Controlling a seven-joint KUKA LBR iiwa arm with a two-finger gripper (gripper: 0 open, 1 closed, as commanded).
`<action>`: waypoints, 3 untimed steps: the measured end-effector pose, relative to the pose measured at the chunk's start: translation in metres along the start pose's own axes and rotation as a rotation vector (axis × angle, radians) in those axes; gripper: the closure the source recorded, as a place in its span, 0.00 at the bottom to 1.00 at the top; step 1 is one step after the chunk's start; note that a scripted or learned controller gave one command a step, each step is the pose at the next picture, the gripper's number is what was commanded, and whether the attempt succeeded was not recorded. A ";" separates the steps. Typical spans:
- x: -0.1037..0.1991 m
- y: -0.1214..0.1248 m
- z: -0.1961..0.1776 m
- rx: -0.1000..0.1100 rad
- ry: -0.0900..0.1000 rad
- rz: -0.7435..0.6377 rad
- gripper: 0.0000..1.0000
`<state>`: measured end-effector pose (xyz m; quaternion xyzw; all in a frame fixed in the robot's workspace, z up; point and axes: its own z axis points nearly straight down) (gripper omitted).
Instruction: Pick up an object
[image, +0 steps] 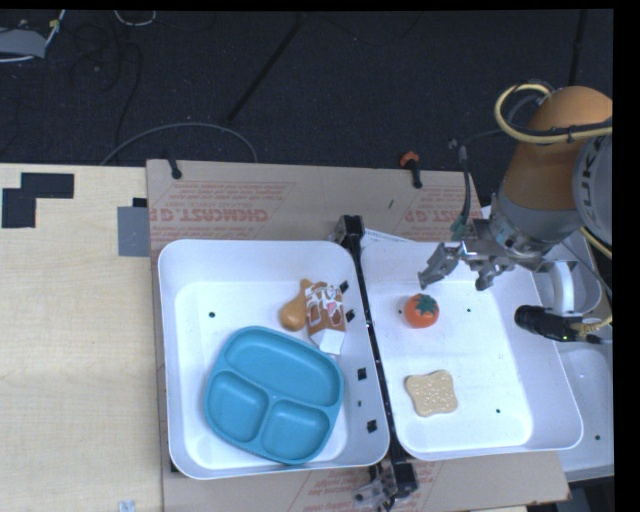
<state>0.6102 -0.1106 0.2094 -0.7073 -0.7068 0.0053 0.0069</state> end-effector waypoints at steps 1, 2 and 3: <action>0.000 0.003 -0.008 -0.014 -0.001 -0.002 0.00; 0.009 0.004 0.046 -0.011 -0.001 -0.002 0.00; 0.002 0.003 0.094 -0.011 -0.002 -0.001 0.00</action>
